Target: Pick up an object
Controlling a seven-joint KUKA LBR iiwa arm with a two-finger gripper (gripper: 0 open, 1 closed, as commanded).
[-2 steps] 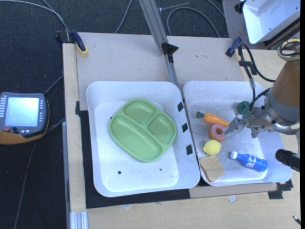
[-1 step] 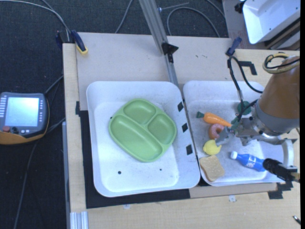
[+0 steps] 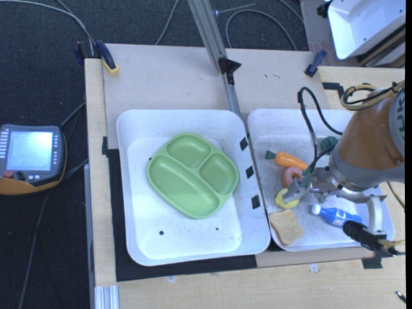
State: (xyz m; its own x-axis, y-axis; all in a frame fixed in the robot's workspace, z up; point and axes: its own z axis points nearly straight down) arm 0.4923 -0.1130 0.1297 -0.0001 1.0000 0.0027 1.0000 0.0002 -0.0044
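Gripper (image 3: pixel 297 187) low in the right bin (image 3: pixel 270 124), among small objects.
I read no writing anywhere. I cannot tell the fingers' state; they sit just beside a yellow ring (image 3: pixel 285 199) and a pink ring (image 3: pixel 295 176), near the orange carrot (image 3: pixel 288 159). The green plate (image 3: pixel 192 174) lies in the left bin (image 3: pixel 138 124).

Even bright overhead light, slightly soft focus

You're looking at a robotics lab — a plywood bench (image 3: pixel 167 76) with two white bins (image 3: pixel 138 237), clamps (image 3: pixel 106 58) on its edge, and a metal pole (image 3: pixel 209 18) rising over it. Cables (image 3: pixel 58 18) trail across dark carpet, and a teach pendant (image 3: pixel 29 156) sits at left.
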